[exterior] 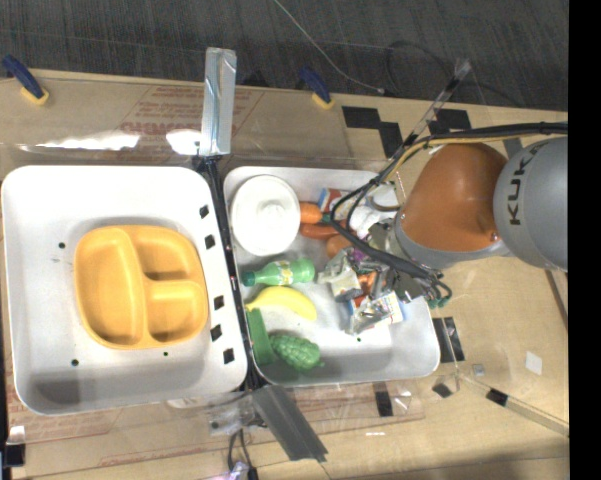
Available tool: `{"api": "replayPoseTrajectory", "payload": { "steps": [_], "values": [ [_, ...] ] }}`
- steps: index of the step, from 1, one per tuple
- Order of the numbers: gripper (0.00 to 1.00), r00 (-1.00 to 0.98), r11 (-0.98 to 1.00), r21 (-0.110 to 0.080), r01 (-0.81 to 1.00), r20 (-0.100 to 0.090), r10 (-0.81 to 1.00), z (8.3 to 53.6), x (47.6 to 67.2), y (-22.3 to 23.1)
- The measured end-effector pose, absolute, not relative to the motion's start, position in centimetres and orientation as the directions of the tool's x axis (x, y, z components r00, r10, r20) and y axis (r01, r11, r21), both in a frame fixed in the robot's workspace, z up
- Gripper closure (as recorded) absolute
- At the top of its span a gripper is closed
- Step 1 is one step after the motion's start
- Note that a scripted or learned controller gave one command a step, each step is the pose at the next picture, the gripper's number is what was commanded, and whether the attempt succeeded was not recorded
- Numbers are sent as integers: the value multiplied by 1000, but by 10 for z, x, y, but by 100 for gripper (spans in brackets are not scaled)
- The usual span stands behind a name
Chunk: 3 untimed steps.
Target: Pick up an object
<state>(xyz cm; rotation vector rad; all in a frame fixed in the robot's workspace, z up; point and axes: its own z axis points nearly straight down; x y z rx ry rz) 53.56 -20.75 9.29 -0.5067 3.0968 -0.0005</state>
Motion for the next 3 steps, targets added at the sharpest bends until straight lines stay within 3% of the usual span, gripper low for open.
{"api": "replayPoseTrajectory", "payload": {
  "steps": [1, 2, 3],
  "values": [
    [0, -942, 942, 1, -335, 0, -335, 92, 526, -208],
    [0, -922, 922, -1, -388, -3, -388, 93, 537, -208],
    [0, -925, 925, 1, -381, -1, -381, 92, 506, -208]
  ]
}}
